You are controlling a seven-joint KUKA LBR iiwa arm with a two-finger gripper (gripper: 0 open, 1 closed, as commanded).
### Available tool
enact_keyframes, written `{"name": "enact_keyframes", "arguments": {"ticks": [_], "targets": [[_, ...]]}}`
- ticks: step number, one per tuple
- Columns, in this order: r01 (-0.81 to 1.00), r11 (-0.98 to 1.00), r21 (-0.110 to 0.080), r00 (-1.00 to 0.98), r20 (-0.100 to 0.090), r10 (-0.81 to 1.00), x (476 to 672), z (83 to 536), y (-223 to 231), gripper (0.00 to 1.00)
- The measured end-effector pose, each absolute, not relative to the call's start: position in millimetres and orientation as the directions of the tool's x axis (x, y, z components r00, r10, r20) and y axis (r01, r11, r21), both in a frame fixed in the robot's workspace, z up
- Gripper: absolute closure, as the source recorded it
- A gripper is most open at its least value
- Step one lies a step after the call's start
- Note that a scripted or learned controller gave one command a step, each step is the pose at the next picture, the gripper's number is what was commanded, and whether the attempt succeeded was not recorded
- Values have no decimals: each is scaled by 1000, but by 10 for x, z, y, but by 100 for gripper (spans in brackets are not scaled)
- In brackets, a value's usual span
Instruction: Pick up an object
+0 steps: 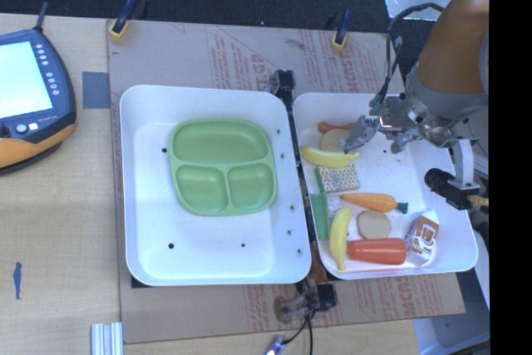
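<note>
Left bin: you have a shallow white tray with rounded corners, holding one pale green plate, smooth plastic, divided into three compartments.

Right bin: same white tray, carrying the toy foods you can pick from. Along its left side, a curved yellow banana, a speckled square cracker just below it, a dark green stick along the wall, and a second banana standing nearly upright. At centre, a tapered orange carrot and a round tan cookie. Along the near edge, a glossy red sausage touches a brown-and-white wrapped packet.

Gripper: you see it over the far left part of the right bin, metallic grey, just above the upper banana; you cannot tell how its jaws stand, nor whether it holds anything.

Bench: brown cardboard sheet under both bins, pendant with pale screen at left.
</note>
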State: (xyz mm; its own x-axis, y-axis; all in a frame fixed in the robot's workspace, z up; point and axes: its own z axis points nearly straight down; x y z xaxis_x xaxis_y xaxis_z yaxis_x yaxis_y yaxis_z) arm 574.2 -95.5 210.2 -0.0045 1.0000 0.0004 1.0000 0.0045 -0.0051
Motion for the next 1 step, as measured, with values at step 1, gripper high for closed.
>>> {"name": "enact_keyframes", "arguments": {"ticks": [1], "targets": [[1000, 5, -4, -5, -1, 1000, 5109, 1183, -1286, 0]]}}
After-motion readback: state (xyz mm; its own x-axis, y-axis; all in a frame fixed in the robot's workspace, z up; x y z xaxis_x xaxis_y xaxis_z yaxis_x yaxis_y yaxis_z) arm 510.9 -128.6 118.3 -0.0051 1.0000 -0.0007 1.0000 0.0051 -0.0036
